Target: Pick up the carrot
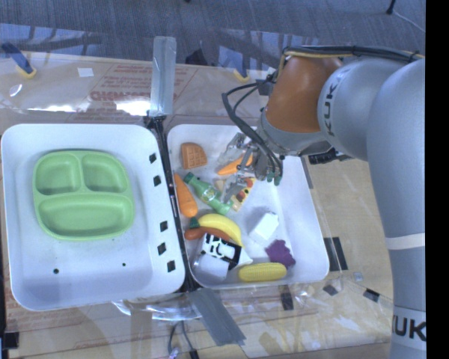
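Note:
The carrot (184,194) is a long orange piece lying along the left wall of the right bin (307,200), its tip pointing to the bin's back. My gripper (242,169) hangs low over the middle back of that bin, to the right of the carrot and apart from it. A small orange piece (227,169) lies right at the gripper's left side. A green bottle (206,191) rests between the carrot and the gripper.
The right bin also holds a toast slice (194,155), a banana (221,226), a white block (264,226), a purple toy (281,253), a corn cob (262,272) and a black-and-white card (218,251). A green divided plate (82,193) sits in the left bin (30,275).

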{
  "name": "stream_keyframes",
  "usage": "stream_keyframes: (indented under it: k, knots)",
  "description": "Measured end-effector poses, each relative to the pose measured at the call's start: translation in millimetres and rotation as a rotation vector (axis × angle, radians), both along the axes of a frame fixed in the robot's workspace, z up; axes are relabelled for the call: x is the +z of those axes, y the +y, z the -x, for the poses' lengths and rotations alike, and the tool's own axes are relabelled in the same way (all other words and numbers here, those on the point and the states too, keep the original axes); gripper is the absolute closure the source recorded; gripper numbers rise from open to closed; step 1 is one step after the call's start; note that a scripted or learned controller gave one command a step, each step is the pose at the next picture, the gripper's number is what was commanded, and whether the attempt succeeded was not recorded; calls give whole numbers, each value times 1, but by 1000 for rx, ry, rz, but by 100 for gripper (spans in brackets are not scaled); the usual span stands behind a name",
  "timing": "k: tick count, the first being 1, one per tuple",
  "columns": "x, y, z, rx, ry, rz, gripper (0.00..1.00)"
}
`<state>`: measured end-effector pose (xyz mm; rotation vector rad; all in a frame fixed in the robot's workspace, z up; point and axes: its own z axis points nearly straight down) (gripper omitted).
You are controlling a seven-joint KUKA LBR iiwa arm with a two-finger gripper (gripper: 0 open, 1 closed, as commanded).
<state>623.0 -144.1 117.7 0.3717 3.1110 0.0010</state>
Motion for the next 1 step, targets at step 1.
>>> stream_keyframes:
  k: [1]
  knots:
    - [-13, -46, 1, -561, -7, -13, 0]
